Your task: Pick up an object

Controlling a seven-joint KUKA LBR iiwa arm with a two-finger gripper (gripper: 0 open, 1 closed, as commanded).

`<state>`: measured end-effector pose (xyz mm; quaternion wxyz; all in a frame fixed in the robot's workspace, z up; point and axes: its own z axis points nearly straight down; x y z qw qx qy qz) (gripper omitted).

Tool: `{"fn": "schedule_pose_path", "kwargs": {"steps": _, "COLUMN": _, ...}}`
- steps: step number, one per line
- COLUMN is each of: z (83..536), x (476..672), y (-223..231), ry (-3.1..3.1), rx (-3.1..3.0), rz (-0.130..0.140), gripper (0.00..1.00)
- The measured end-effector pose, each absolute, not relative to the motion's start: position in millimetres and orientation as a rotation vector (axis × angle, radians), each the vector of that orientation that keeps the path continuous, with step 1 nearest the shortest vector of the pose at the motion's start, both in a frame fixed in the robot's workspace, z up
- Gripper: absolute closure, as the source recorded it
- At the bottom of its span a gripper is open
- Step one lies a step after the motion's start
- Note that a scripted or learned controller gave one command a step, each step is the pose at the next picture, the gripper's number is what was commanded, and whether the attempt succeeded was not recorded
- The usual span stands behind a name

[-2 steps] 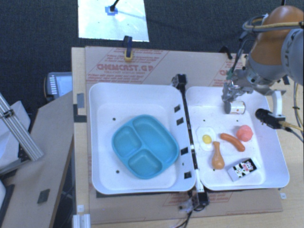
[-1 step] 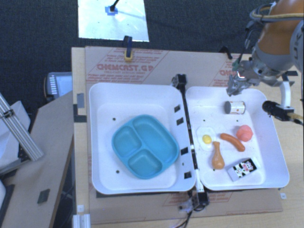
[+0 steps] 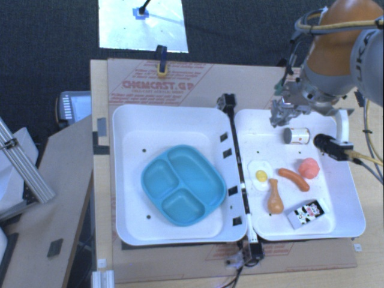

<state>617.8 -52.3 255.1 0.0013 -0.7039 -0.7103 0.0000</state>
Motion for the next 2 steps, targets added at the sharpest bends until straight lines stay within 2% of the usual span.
{"fn": "schedule_pose_path", "kwargs": {"steps": 2, "z": 235.9, "x": 571.3, "y": 60.2, "ry": -2.23, "rx": -2.206, "rz": 0.003, "gripper": 1.0}}
